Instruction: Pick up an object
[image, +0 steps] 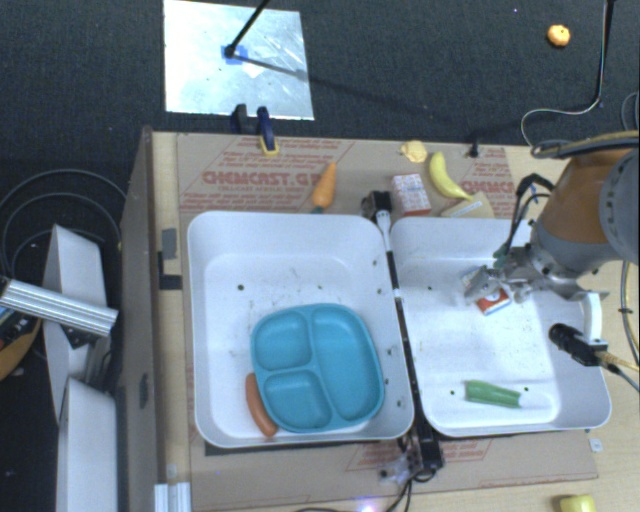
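Gripper (492, 287) low in right bin (440, 330), tips right at small red-and-white block (490, 303). Can't tell how wide it's spread, or whether it has block pinched. Green stick (493, 394) lies well below gripper, untouched. Risk as I see it: block small, sits under tips, could skid aside or tip out on lift.

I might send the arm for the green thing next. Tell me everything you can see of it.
The green thing is a long, narrow, dark green piece, perhaps a toy vegetable, smooth and plastic-looking. It lies flat on the floor of the right bin, near the front wall, tilted slightly down toward the right. It touches nothing except the bin floor. The gripper is farther back, well apart from it.
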